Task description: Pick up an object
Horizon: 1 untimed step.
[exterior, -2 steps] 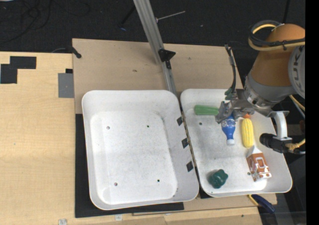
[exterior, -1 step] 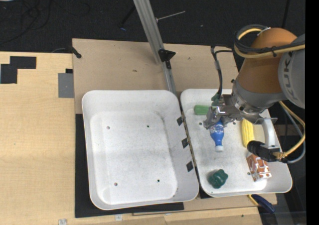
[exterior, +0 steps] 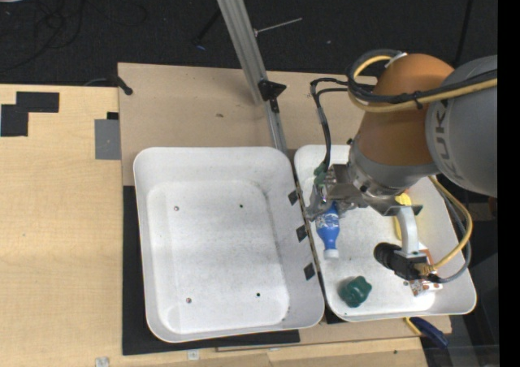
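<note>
Camera view: we see a blue and white bottle (exterior: 328, 234) lying in the right-hand bin (exterior: 455, 296), close to its left wall.
Its blue end sits directly under the jaws and its white end points toward the bin's near edge; we cannot tell whether the jaws are open, closed or gripping it. A dark green object (exterior: 355, 291) lies near the bottle, closer to the near edge and not touching it. The grey arm (exterior: 406, 130) with its orange band reaches in from the right. The left-hand bin (exterior: 154, 170) sits just beside on the table (exterior: 57, 235).
</note>
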### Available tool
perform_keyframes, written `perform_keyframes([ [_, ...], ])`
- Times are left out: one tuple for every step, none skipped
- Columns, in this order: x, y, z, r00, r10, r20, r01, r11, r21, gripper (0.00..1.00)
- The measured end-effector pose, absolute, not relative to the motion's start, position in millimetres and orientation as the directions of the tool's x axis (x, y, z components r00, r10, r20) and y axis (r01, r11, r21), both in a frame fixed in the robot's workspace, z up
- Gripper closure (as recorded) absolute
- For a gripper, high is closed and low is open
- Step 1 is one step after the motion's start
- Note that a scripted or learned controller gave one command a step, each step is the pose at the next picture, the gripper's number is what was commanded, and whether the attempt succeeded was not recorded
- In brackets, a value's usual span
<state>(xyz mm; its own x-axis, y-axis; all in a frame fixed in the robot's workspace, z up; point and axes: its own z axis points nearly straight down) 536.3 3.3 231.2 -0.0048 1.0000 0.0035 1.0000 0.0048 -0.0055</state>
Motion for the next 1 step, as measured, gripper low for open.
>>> perform_keyframes([
  [513.7, 57.2, 239.3, -0.006, 1.0, 0.003, 1.0, 0.006, -0.006, 1.0],
])
